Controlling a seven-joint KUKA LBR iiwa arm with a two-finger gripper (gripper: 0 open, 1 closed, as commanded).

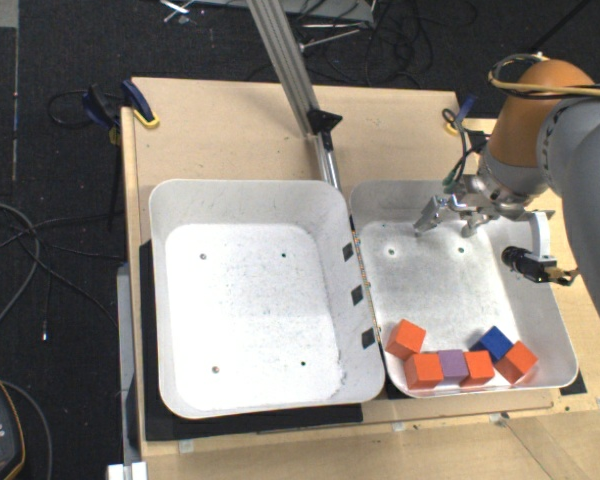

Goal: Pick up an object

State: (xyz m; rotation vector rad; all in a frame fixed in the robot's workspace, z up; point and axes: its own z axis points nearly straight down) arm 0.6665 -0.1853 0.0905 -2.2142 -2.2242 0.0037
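White right bin point(540, 298) holds 6 blocks point(458, 358) along its near edge. The gripper point(450, 213) hovers well apart at the far end, fingers spread, grasping nothing; the approach step remains, needing travel toward the blocks.

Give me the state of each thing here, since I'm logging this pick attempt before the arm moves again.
Gripper: open, above the right bin's far end, holding nothing.
Right bin: holds all the blocks at its near edge.
Orange blocks: four, resting.
Purple block: resting between two orange ones.
Blue block: resting behind the row.
Left bin: flat on the bench.
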